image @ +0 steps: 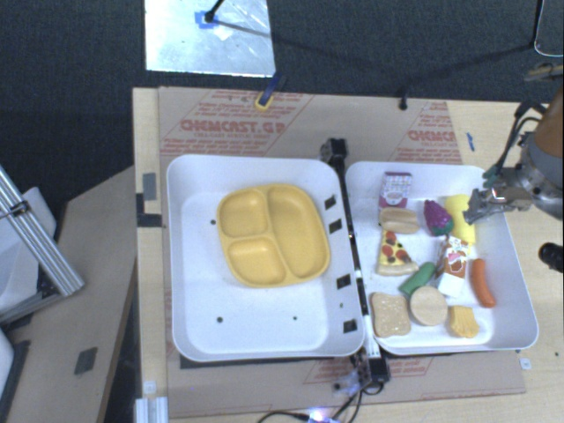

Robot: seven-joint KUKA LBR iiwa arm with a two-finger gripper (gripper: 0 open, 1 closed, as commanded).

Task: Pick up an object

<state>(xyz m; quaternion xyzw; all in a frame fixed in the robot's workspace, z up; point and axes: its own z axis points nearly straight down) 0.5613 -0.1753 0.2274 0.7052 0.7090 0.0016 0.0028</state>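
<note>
Nothing lifted yet: my hand (483,203) hovers right of centre, over the yellow toy (458,211). Whether it's apart or together, I cannot tell.

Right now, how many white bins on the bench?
2. The left bin holds a yellow divided plate. The right bin holds the toy food pieces, with the gripper over its upper right part.
</note>
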